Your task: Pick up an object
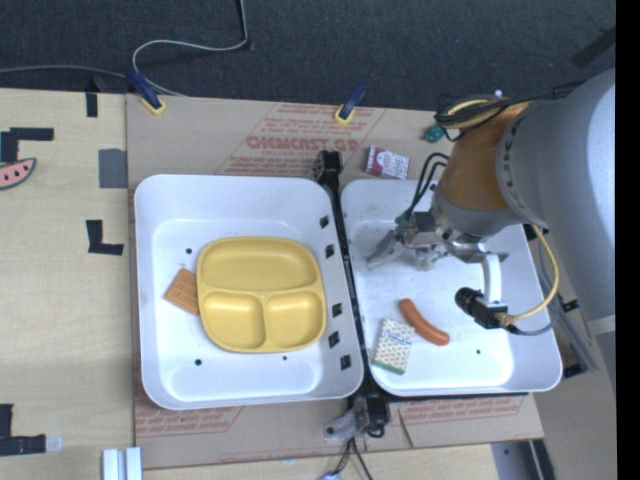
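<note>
In the right bin (520, 363) an orange-red sausage (425, 322) lies near the front. Just left of it a small white and green packet (394, 346) rests flat. My gripper (403, 255) hangs over the back left part of this bin, behind the sausage and apart from it. Its fingers are splayed open with nothing between them. The grey arm with its orange band (480, 168) comes in from the right.
The left bin (160, 368) holds a yellow divided plate (262, 293) with a tan cracker (182, 291) poking out from under its left edge. A small red and white packet (385, 162) lies on the cardboard behind the bins. A black divider (340, 268) runs between the bins.
</note>
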Motion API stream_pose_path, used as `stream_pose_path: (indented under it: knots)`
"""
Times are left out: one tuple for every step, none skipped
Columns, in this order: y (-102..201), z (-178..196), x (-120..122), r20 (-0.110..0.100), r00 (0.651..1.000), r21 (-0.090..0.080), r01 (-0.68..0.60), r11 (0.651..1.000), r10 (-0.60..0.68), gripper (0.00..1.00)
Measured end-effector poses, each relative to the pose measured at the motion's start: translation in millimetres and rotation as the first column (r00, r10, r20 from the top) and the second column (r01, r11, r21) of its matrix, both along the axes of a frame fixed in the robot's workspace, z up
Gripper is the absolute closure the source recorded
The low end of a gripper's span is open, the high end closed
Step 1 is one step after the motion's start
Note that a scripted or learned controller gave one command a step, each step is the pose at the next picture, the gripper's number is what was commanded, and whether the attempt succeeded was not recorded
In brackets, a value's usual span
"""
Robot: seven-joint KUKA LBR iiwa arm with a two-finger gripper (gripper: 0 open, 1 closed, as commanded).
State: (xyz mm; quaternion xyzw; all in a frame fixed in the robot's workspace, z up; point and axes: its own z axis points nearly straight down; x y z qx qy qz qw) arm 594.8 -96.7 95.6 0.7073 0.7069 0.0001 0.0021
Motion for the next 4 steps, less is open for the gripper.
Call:
stream_pose_path:
  knots:
    - [-0.5, -9.1, -33.9, 0.003, 1.0, 0.001, -0.002, 1.0, 0.002, 0.0]
    - [1.6, -9.0, -75.5, 0.004, 1.0, 0.001, -0.002, 1.0, 0.002, 0.0]
    - [0.3, 0.6, -75.3, 0.004, 1.0, -0.001, 0.001, 1.0, -0.001, 1.0]
    - [78.9, 93.9, -54.1, -0.003, 1.0, 0.003, -0.003, 1.0, 0.003, 1.0]
